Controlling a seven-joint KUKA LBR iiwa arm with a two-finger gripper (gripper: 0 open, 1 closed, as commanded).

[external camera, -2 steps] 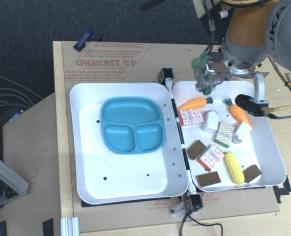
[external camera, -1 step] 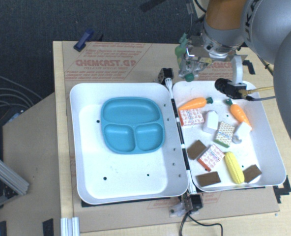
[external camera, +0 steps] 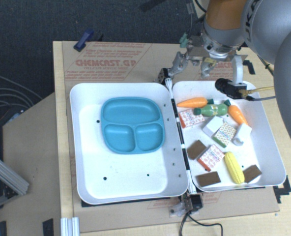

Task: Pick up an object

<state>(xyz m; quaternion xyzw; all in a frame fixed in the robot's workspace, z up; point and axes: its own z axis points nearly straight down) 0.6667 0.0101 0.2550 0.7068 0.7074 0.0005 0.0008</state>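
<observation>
The end effector (external camera: 208, 65) hangs over the back edge of the right bin (external camera: 268, 146), fingers spread wide with nothing between them. Just below it lie a carrot (external camera: 192, 103) and a green bottle (external camera: 213, 110). A yellow corn (external camera: 233, 167) lies near the front. The left bin (external camera: 84, 146) holds a blue tray (external camera: 132, 124).
</observation>
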